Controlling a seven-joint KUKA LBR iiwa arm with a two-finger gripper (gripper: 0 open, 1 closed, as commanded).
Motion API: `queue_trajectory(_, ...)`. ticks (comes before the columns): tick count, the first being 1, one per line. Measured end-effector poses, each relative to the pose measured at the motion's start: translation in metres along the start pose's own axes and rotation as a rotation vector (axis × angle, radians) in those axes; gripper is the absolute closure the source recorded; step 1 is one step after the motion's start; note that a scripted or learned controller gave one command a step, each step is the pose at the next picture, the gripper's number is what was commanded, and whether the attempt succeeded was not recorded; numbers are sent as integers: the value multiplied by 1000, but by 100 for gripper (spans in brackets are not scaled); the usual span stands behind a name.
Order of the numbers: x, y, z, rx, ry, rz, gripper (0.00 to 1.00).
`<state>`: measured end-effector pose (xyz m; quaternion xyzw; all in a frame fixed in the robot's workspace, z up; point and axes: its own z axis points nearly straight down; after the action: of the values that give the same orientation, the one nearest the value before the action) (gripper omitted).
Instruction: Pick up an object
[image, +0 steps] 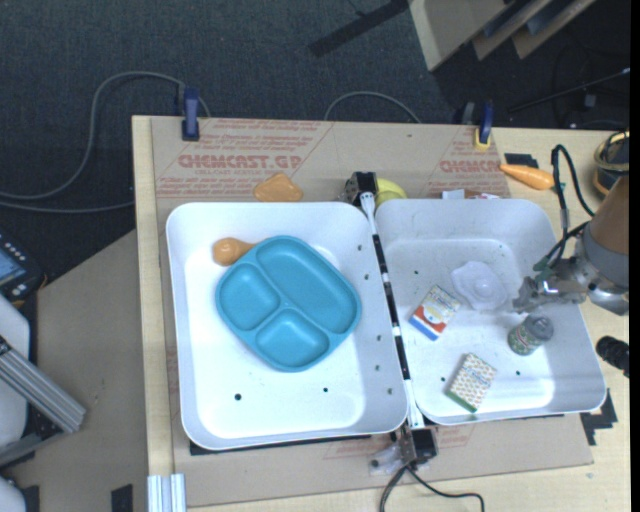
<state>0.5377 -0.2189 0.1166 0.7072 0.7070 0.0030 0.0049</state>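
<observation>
I cannot tell how the jaws stand: the gripper (537, 292) is a small metallic shape at the right side of the right bin (570, 395), and its tips blur into the white floor. I see nothing pinched between them. The grey arm (612, 255) comes in from the right edge above that spot.

Just below the gripper lies a small round grey-green object (528, 336), near it but apart from it as far as I can make out. To the left of the gripper a clear plastic cup (478, 285) lies on the bin floor, hard to read against the white. Further left sits a small white carton with red and blue print (432, 312), and towards the near wall a green-edged patterned box (470, 381) lies tilted.

In the left bin (200, 400) I see a blue divided plate (287, 301) with three compartments, and a small orange object (232, 250) touching its upper left rim.

On the bench behind the bins lie an orange lump (277, 187), a yellow object (388, 190) at the seam between the bins, and an orange carrot-like piece (528, 176).
</observation>
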Motion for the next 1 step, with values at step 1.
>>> queue_trajectory(1, 0, 0, 1, 1, 1, 0, 0)
